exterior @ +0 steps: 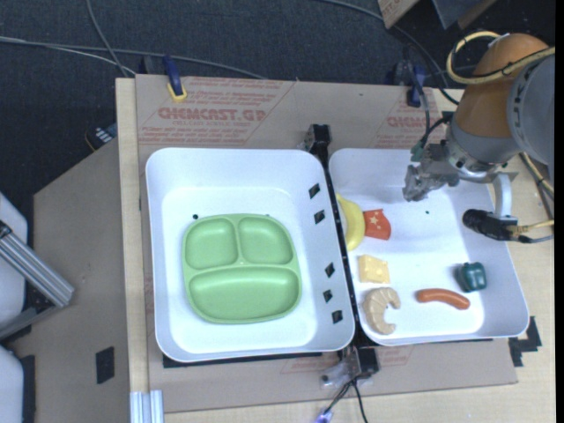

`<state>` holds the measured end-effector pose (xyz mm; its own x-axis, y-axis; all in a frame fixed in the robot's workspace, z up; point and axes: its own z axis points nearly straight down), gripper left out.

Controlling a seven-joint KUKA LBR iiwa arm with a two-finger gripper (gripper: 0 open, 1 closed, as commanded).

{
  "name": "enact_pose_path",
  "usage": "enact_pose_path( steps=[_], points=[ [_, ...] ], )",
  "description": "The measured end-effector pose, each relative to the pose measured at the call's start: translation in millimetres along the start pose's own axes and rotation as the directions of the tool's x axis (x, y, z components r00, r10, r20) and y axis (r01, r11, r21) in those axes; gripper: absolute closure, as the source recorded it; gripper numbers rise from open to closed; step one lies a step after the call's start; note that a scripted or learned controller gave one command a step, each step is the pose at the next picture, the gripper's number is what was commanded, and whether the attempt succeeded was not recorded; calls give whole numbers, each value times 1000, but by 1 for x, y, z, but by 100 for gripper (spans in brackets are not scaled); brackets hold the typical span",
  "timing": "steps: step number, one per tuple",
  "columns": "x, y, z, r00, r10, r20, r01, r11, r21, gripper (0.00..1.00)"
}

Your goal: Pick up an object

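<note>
So the table (220, 113) has the two white bins on it: the left bin (167, 183) just has the green tray (241, 267) with its three compartments, and the right bin (493, 315) is where all the small stuff is. The arm (493, 95) comes in from the right and the tool (425, 183) is parked over the back part of the right bin, nothing between its tips as far as I can see, but whether it's spread or pinched I honestly cannot tell from up here. What matters for the pick: everything grabbable lies toward the near edge of that bin from the tool. Closest looks like the red piece (377, 225), just down and left of the tool, sitting right beside the yellow thing (352, 223) against the divider. Further toward the front are the cheese wedge (374, 269), the croissant (382, 309), the sausage (442, 298), which lies long-axis roughly left to right, and the small green item (471, 277) off to the right. My guess is the red piece is the easy target, short move down and left, though the yellow neighbour touching it could get in the way.
</note>
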<state>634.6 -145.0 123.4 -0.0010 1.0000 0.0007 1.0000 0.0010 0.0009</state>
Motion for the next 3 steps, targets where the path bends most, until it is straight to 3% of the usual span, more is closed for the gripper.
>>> enact_pose_path(
  steps=[2,3],
  points=[
    [14,6,-103,1000,-1,2,1,1000,-6,100],
    [4,6,-159,1000,1,3,0,1000,-7,100]
  ],
)
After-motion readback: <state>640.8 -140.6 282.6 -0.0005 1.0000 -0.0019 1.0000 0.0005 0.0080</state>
